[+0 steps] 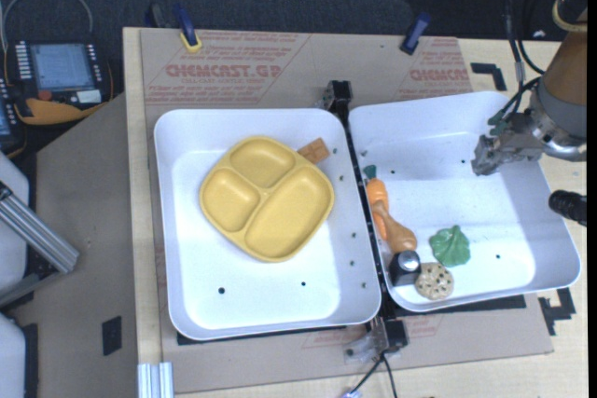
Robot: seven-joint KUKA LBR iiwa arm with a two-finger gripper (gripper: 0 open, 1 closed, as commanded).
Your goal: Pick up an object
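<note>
While your gripper [489,157] hangs over the right bin's [485,121] upper right part, nothing shows between its fingers, and you cannot tell whether they are apart or together. Your left bin [187,247] holds a yellow divided plate [267,198] with a small brown block [313,150] at its upper edge. Your right bin holds a carrot [379,206], a black-and-silver cylinder [405,265], a cookie [434,280] and a green leaf [451,244], all near its lower left.

We note a grey arm [560,121] with an orange band [569,70], black cables [522,42], and a grey metal gripper [487,161].
</note>
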